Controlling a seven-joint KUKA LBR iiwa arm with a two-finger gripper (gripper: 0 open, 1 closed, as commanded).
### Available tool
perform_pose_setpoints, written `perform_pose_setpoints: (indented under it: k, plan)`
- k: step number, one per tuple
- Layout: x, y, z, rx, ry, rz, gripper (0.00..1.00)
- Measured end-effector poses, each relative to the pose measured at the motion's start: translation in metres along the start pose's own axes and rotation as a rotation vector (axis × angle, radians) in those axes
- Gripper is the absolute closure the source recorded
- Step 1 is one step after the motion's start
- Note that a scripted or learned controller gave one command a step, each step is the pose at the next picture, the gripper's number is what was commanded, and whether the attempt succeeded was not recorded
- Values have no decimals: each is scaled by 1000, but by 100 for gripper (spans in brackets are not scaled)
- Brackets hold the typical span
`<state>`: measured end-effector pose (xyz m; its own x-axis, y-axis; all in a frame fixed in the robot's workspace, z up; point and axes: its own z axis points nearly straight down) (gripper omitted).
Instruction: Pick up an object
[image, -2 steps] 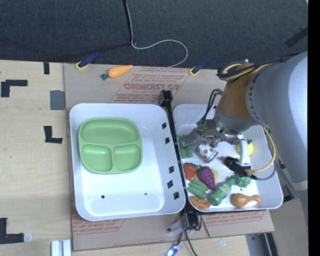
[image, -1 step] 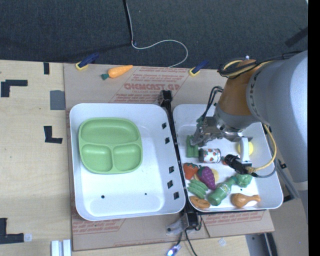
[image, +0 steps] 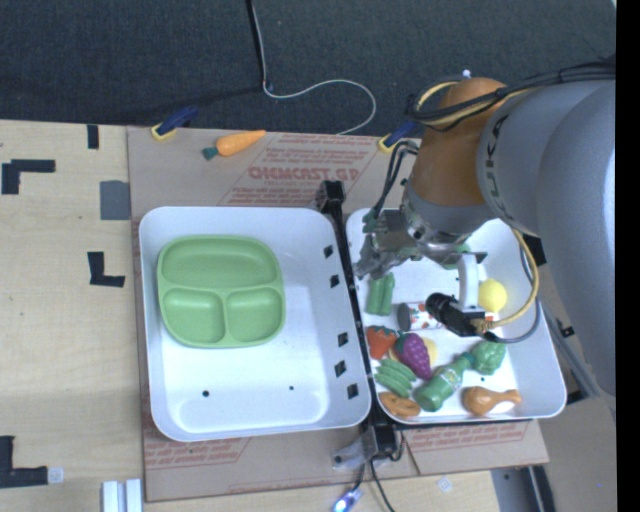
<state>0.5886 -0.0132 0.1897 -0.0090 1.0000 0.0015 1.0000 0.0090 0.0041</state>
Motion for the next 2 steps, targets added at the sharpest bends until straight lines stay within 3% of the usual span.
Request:
perform_pose_setpoints:
  k: [1,2]
  plan:
    - [15,-65,-122,-2,1,5,100]
    - [64,-105,-198,-2,2,0,100]
